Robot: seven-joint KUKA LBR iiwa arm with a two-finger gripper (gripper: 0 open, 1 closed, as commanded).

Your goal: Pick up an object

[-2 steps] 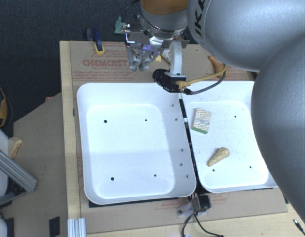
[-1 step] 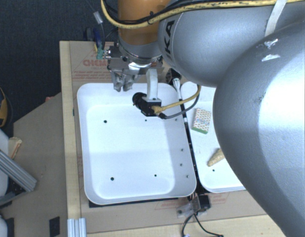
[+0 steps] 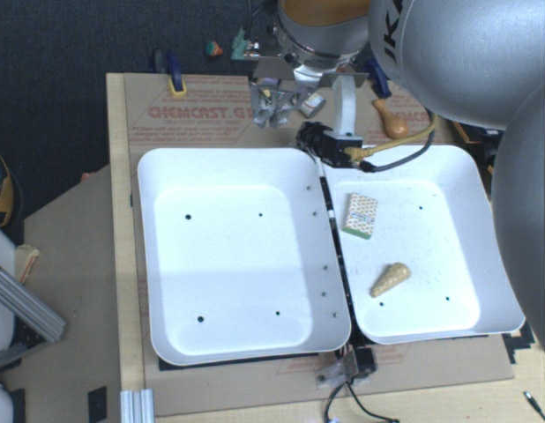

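The metal two-finger gripper (image 3: 274, 106) hangs at the upper middle of the frame, above the brown board behind the bins; how it stands I cannot tell. The small patterned rectangular block (image 3: 361, 215) and the tan cone-shaped piece (image 3: 390, 279) lie in the right white bin (image 3: 458, 183), well below and right of it.
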